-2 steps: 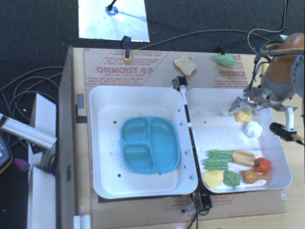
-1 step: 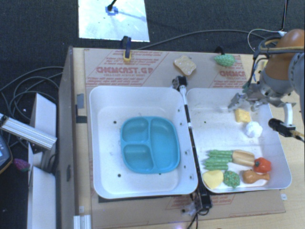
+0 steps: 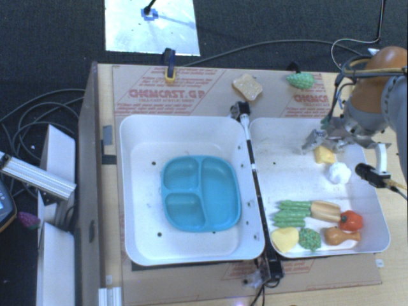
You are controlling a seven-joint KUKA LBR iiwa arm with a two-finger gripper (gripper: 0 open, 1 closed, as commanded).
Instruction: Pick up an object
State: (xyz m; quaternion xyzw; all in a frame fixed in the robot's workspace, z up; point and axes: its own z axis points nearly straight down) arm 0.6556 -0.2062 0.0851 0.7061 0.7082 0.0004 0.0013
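My gripper (image 3: 326, 142) hangs low over the back of the right bin (image 3: 280, 171), open, with its fingers spread. A small yellow piece (image 3: 325, 156) lies on the bin floor just below it, not held. A white lump (image 3: 339, 173) rests right beside that piece, toward the front. Along the front of this bin lie green beans (image 3: 292, 212), a bun-like piece (image 3: 326, 210), a red tomato (image 3: 351, 220), a yellow fruit (image 3: 285, 238), a green broccoli piece (image 3: 310, 238) and an orange-brown piece (image 3: 336, 236).
The left bin (image 3: 137, 171) holds a blue divided plate (image 3: 201, 193). Behind the bins, a tan bread piece (image 3: 247, 87) and a green toy (image 3: 301, 80) lie on the bench. A black part of the arm (image 3: 373, 174) juts over the right bin's right side.
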